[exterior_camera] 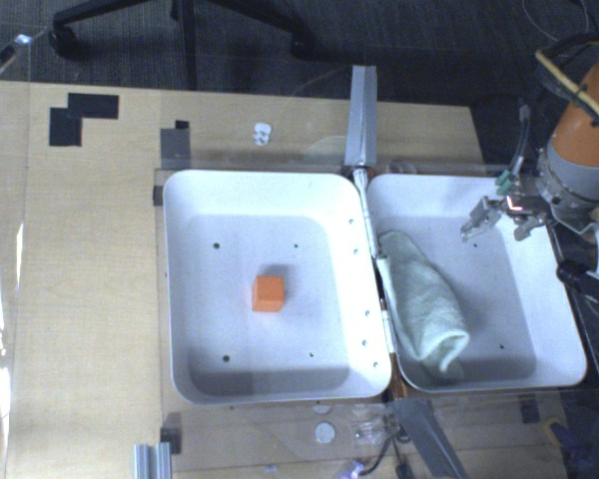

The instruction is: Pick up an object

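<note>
One rolled towel (424, 307), one orange cube (269, 293), two bins (185, 297); claw (489, 216) state unclear.

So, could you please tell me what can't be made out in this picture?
- Gripper: too small and blurred in the camera view to tell its state.
- Arm: cut off by the right edge above the orange band.
- Cloth: rolled up, so its inner folds and whatever is beneath are hidden.
- Orange block: its underside is hidden against the left bin.
</note>
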You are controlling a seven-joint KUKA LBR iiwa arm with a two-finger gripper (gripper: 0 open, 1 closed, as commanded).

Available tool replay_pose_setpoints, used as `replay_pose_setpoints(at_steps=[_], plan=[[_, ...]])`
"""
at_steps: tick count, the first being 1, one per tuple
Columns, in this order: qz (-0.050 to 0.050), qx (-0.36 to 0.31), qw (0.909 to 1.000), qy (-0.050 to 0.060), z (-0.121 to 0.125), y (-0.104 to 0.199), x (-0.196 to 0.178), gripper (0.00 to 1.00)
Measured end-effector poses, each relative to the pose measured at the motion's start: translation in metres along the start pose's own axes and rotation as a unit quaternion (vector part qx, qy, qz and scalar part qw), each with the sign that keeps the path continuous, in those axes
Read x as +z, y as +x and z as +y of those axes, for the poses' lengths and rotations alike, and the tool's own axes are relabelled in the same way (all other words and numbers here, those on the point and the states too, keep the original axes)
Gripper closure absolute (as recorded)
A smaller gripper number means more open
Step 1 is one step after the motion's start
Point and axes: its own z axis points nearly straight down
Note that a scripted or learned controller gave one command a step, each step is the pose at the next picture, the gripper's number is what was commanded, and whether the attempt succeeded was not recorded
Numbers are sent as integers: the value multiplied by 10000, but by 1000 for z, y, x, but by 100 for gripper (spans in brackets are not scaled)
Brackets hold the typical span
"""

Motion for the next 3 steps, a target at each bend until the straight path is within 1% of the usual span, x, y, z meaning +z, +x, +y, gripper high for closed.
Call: replay_pose_setpoints(at_steps=[1, 2, 3], plan=[[4, -393, 9992, 14, 14, 15, 105, 0], [3, -388, 9992, -11, 16, 16, 93, 100], [3, -389, 9992, -10, 16, 16, 93, 0]])
